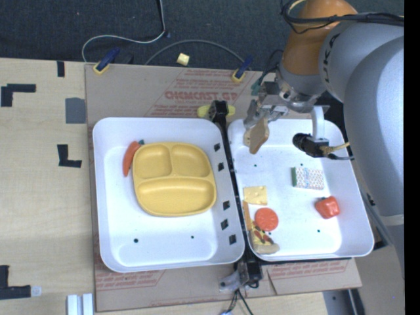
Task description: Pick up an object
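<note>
Nearest the camera looms the grey arm [374, 110], its tool [262, 120] over the right bin's [354, 241] far left corner, clamped on a tan, bread-like piece [256, 136] hanging just below. Down from the tool lie a cheese square [255, 195] and tomato slice [266, 219]; far left, a yellow divided plate [174, 178].

Divided plate [174, 187] sits in the left bin [111, 241], carrot [130, 157] at its left. Right bin [348, 238] holds the food pieces [261, 218].

Pale wooden bench [39, 202], brown cardboard sheet [190, 94], dark carpet floor [79, 12], trailing cable [157, 18]
</note>
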Controlling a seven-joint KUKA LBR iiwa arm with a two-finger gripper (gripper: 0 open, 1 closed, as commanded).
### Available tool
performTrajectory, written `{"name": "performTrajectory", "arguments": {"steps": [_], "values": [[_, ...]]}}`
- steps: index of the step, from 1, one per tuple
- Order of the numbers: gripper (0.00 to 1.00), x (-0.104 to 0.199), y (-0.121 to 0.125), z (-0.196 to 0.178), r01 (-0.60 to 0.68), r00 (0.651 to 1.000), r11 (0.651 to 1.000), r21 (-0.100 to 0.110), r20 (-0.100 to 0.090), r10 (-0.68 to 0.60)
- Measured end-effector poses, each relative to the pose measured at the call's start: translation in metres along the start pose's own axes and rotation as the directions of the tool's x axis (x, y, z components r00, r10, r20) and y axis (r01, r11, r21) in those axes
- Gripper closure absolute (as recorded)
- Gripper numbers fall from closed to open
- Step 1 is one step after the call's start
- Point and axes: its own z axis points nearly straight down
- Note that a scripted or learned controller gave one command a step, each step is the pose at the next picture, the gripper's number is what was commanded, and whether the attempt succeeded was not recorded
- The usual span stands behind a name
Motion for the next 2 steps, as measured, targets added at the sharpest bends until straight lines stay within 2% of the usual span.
{"name": "performTrajectory", "arguments": {"steps": [1,2], "values": [[1.0,0.028,0.0,-0.031,-0.001,1.0,1.0,0.002,0.0,0.001],[1.0,0.06,-0.053,-0.004,-0.003,1.0,1.0,0.009,0.001,0.003]]}}
